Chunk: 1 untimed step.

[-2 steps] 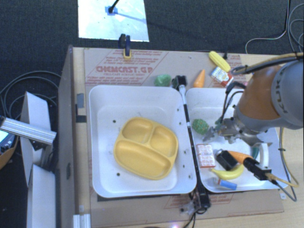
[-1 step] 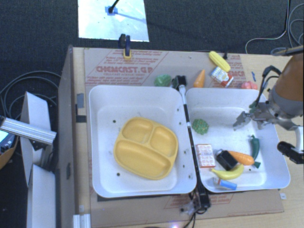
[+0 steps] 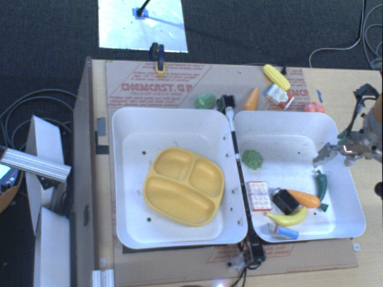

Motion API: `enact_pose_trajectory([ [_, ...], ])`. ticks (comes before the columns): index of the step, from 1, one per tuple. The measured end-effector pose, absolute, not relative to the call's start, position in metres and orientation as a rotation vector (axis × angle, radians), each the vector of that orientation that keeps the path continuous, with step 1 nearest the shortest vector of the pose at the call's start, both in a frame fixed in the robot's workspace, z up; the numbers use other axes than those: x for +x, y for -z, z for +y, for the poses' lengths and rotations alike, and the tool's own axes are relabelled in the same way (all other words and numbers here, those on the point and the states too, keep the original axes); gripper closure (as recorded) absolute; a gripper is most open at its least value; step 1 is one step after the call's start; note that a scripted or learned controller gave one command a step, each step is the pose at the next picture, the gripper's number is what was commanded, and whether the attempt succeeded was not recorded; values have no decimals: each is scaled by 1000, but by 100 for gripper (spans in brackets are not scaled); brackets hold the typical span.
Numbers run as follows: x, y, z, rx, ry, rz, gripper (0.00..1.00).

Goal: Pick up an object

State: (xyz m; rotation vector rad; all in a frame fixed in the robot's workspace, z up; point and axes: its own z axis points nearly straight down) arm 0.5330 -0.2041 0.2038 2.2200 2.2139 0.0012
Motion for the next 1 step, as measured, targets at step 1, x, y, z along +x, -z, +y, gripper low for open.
enact_pose_trajectory([
  [1,545,-80,-195,2217,-2,2220,0],
])
